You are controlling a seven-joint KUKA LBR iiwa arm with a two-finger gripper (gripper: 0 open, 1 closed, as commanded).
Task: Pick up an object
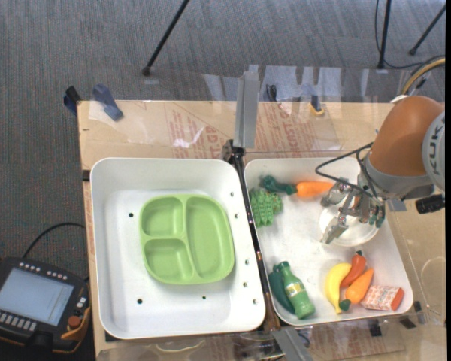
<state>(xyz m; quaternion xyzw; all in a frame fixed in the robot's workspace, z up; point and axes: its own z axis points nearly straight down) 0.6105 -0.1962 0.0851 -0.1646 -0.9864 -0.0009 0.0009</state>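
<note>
The clear bowl (351, 228) sits just below the toy carrot (314, 189) in the right bin (397, 256). My claw (351, 215) hangs over the bowl, fingers spread, gripping nothing (yet). I should straddle its rim squarely before closing.

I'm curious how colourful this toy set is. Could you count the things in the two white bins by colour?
Green: 3, the divided plate, the bumpy toy, the bottle
Orange: 3, the carrot and two small pieces
Yellow: 1, the banana
White: 1, the round dish
Red and white: 1, the small packet
Total: 9
</note>
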